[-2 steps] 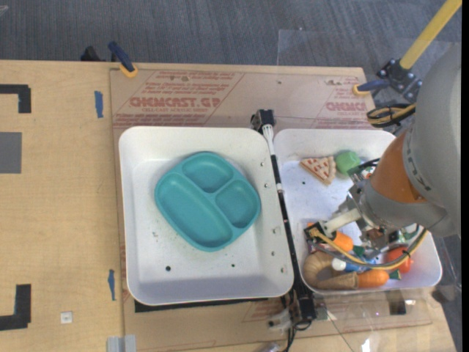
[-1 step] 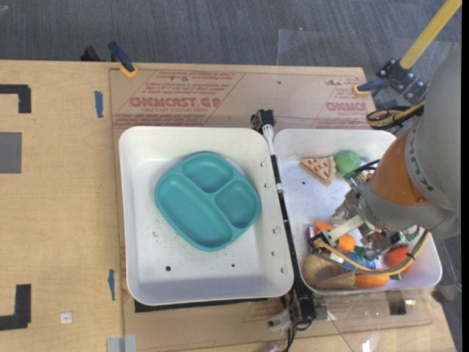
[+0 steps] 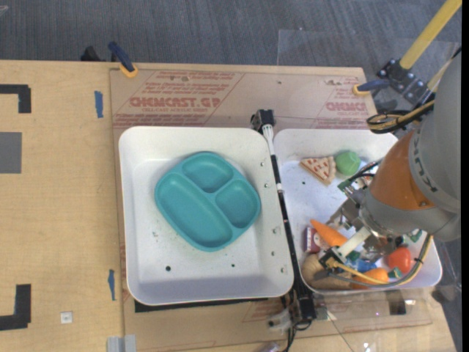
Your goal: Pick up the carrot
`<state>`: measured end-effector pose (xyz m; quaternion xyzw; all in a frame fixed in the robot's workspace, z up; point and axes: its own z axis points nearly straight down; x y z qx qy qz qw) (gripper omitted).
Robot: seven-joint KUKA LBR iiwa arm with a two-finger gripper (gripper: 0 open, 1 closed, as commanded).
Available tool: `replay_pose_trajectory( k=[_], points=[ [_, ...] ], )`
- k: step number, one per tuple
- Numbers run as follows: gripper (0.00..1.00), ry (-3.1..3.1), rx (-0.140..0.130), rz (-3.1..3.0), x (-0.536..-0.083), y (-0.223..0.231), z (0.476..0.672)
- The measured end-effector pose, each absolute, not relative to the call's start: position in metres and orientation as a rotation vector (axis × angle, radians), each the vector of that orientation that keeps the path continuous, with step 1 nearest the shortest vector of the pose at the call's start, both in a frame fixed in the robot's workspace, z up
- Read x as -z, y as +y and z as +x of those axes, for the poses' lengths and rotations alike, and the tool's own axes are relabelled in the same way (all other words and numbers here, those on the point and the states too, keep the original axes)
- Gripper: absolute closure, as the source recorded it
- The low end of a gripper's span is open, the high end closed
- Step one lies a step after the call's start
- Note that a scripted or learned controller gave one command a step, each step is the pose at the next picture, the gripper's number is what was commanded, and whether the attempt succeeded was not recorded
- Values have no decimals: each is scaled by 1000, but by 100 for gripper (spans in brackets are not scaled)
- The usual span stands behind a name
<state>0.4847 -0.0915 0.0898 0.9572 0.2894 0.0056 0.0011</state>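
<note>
In the right bin, the carrot is seen just beside the lowered gripper, whose finger opening cannot be told, so a centred, level closure across the carrot's middle is advised amid clutter.

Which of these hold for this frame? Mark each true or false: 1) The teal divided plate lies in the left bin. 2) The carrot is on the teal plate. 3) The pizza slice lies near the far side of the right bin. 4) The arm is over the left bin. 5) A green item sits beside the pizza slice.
1) True: the teal plate lies in the left bin.
2) False: the carrot lies in the right bin, beside the gripper.
3) True: the pizza slice is near its far side.
4) False: the arm is over the right bin.
5) True: the green item sits just right of the slice.
</note>
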Motion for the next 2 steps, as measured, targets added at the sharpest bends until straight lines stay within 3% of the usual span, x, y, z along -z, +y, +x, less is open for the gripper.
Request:
replay_pose_trajectory(
  k=[2],
  points=[
    [0, 320, -27, 3110, -89, -99, 485]
  ],
)
